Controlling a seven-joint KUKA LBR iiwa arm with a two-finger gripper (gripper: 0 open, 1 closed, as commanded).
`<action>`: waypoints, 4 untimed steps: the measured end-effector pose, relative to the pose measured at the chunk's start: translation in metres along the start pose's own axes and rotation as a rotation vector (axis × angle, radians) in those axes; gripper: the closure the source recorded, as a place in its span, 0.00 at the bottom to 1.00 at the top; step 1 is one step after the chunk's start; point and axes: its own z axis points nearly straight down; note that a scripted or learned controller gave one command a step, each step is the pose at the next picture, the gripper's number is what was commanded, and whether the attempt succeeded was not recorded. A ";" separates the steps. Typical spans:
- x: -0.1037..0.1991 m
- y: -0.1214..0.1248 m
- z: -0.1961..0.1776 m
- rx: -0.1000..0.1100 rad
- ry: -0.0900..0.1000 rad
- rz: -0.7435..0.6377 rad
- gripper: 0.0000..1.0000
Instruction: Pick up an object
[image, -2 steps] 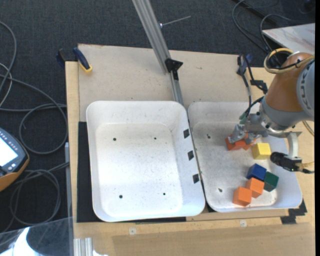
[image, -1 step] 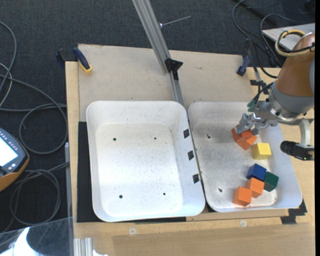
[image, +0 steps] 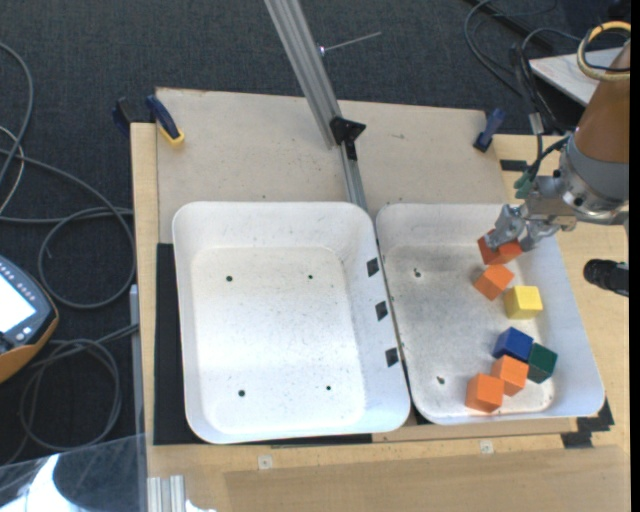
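Gripper (image: 517, 228) hovering over right bin (image: 430, 330), far right side. Fingers gripping red-orange block (image: 498, 248), sitting just above orange block (image: 491, 283).

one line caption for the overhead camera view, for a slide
Robot hand at an orange block in the right bin, five more blocks nearby; left bin alongside.

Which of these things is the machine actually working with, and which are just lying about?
Part of the job:
- claw
- orange block at the claw
- other blocks: orange, yellow, blue, green
- right bin

Just lying about:
- left bin
- floor cables
- blue clamps
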 end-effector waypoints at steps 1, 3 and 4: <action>0.000 0.000 0.006 0.007 0.001 0.001 1.00; 0.096 -0.012 -0.003 0.010 0.004 -0.003 1.00; 0.160 -0.027 -0.004 0.010 0.006 -0.006 1.00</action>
